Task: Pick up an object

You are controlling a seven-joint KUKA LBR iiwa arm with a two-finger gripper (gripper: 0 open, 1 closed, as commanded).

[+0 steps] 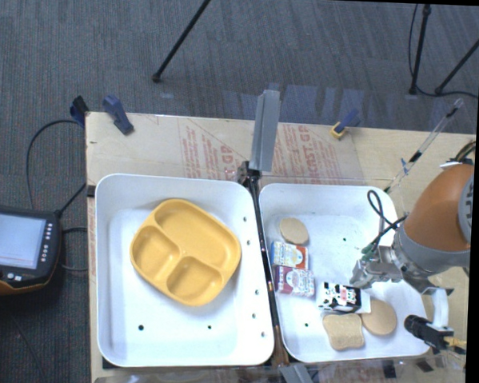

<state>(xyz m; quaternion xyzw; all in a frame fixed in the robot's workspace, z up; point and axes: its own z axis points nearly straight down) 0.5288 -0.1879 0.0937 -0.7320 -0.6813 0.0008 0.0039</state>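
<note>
The right bin holds several small items. A round tan cookie lies near its far left. Two small printed cartons lie beside the bin's left wall. A black-and-white carton sits near the front, with a toast slice and a second round cookie just in front of it. My gripper hangs low over the bin, right at the upper right corner of the black-and-white carton. The wrist hides whether it touches the carton.
A yellow divided plate lies in the left bin. A grey upright post stands behind the seam between the bins. Clamps grip the bench's back edge. A teach pendant lies off to the left.
</note>
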